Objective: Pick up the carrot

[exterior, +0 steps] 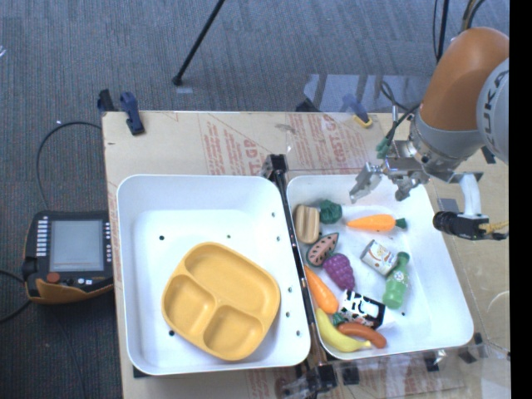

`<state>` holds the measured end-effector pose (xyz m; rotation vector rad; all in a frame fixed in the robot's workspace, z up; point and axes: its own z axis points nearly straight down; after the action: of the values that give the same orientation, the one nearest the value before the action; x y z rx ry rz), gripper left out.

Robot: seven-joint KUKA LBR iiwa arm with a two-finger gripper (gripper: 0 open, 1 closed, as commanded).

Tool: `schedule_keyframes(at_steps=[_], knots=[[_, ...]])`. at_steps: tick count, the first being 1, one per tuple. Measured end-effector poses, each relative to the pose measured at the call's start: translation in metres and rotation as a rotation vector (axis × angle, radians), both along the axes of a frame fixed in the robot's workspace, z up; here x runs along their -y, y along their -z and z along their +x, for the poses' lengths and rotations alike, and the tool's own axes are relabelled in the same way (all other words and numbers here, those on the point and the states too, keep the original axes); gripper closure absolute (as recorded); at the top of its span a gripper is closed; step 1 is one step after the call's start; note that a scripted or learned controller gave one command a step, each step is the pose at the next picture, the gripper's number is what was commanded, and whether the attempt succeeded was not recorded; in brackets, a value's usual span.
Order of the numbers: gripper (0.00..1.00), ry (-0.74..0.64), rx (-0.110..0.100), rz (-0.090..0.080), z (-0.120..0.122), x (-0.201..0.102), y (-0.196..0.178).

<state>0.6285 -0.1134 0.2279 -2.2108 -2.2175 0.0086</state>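
An orange carrot (371, 222) with a green stub at its right end lies flat in the upper part of the right bin (445, 293). A second orange, carrot-like piece (321, 290) lies along that bin's left wall. My gripper (384, 186) hangs above the bin's far rim, a little up and right of the carrot. Its two fingers (363, 184) are spread apart, open, with nothing between them.
Around the carrot lie a bread slice (307, 222), a green leafy piece (331, 212), a fruit slice (322, 248), purple grapes (338, 270), a small box (379, 258), a green bottle (396, 282), a banana (337, 336) and a red sausage (363, 333). A yellow divided plate (220, 300) sits in the left bin (141, 223).
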Motion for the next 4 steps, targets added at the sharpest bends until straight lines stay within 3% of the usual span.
schedule_keyframes(at_steps=[1, 2, 3, 4], knots=[[0.0, -0.247, 0.008, 0.001, 0.009, 0.044, 0.124], [0.0, -0.292, 0.01, 0.014, -0.072, 0.073, 0.141], [0.0, -0.591, 0.022, 0.016, -0.103, 0.088, 0.141], [1.0, -0.58, 0.014, 0.018, -0.104, 0.092, 0.136]])
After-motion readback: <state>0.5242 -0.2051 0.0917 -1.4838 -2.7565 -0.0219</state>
